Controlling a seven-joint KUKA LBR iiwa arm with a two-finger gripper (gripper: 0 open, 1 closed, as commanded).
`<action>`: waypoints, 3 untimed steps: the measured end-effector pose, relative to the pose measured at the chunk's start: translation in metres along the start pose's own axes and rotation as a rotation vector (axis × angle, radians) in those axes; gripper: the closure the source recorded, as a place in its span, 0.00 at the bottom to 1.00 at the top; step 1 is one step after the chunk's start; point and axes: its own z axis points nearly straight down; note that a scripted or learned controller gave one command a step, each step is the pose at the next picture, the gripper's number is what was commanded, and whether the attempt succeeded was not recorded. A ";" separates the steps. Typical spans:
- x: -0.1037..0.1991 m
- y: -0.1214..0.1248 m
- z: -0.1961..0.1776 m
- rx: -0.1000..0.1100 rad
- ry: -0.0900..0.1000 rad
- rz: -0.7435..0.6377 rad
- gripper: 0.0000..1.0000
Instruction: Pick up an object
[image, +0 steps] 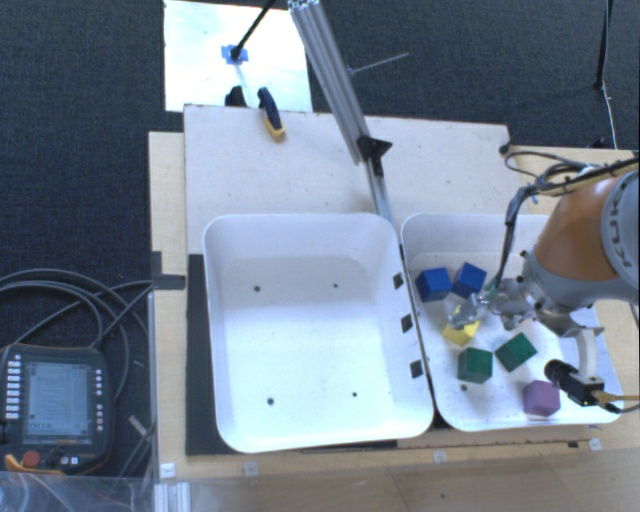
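Hovering at the frame's right, the gripper (478, 308) meets a light, rigid yellow block (458, 333); grip its flat sides; jaws' state unclear.

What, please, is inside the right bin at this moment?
The right bin holds two blue blocks, two green blocks, a purple block and a yellow block. The tool hangs over the yellow block; the arm covers the bin's right side.
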 end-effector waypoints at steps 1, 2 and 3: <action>-0.001 0.001 -0.012 -0.005 -0.003 -0.003 1.00; 0.009 0.008 -0.067 0.000 -0.008 -0.001 1.00; 0.009 0.010 -0.121 -0.001 -0.008 0.000 1.00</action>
